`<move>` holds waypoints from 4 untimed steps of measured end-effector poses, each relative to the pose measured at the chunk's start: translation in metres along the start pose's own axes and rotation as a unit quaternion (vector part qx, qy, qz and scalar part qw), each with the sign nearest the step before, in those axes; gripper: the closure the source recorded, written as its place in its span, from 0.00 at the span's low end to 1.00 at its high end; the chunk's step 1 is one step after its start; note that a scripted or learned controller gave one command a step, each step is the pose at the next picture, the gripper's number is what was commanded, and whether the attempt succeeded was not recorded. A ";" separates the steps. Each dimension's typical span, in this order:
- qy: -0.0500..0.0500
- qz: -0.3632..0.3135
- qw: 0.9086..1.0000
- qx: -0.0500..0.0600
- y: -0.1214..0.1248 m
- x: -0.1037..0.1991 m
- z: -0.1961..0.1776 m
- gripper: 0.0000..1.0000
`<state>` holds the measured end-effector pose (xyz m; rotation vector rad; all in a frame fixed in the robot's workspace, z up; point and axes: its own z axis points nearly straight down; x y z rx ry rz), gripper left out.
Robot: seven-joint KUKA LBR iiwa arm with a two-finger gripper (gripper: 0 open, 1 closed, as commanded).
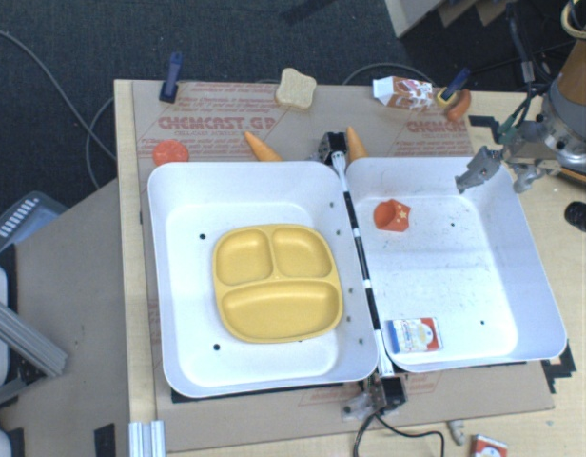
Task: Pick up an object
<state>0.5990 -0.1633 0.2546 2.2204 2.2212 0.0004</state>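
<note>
Near the right bin's far wall, the small red block (392, 215) looks light and rigid, best pinched across flat sides; whether the tool (483, 171) is released or clenched, I cannot tell.

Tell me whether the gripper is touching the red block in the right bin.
Apart. The camera view shows the gripper over the right bin's far right corner, with bare white bin floor between it and the red block.
</note>
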 end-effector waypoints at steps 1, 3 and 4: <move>0.001 0.000 1.000 0.002 0.032 0.068 0.090 0.00; 0.001 0.000 1.000 0.000 0.052 0.061 0.160 1.00; 0.001 -0.001 1.000 0.000 0.014 0.147 0.069 1.00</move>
